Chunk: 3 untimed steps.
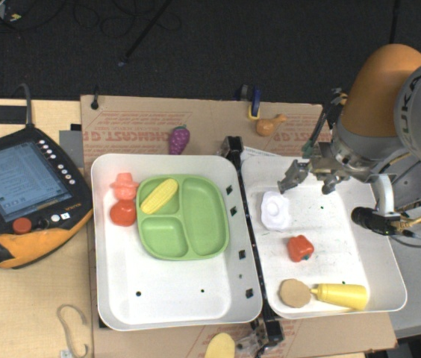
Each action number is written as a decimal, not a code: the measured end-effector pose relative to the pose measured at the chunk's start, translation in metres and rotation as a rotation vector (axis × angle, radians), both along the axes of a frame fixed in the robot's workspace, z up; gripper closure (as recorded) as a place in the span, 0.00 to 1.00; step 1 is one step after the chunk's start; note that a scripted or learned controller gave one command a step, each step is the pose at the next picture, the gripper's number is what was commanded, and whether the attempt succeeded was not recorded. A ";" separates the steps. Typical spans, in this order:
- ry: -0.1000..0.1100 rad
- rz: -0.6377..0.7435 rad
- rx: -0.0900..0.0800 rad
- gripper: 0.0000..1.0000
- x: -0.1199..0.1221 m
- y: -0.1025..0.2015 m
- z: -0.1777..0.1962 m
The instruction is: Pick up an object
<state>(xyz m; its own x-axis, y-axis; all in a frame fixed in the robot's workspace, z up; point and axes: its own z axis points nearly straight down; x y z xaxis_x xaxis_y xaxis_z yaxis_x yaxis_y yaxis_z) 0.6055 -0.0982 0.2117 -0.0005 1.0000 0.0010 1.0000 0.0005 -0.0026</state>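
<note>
Bins sit side by side on the bench: the left bin (pixel 121 304) carries a green divided plate (pixel 184 218) with a yellow corn cob (pixel 158 195) in its upper-left compartment, and a red-and-pink toy (pixel 123 200) stands just beside the plate's left edge. The right bin (pixel 390 289) holds the likeliest targets: a white object (pixel 274 211) near its upper left, a red pepper (pixel 299 248) toward the middle, and along the front wall a yellow bottle (pixel 341 295) touching a tan round piece (pixel 295 293).

The arm (pixel 382 95) reaches in from the right, and its gripper (pixel 309 177) hangs over the back of the right bin with its two fingers spread apart and nothing between them. Judging by this, the pick has not begun in earnest; approach, closing and lifting all remain. The white object lies nearest, just below and left of the fingertips.

Height of the fingers above the bin floor is hard to judge from this slanted view, and the white object's shape is washed out against the bin
</note>
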 end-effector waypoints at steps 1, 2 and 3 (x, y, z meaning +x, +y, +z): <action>0.003 -0.004 0.001 0.00 -0.006 0.008 -0.054; 0.005 -0.001 0.000 0.00 -0.001 0.004 -0.112; 0.002 -0.003 0.000 0.00 -0.001 0.005 -0.125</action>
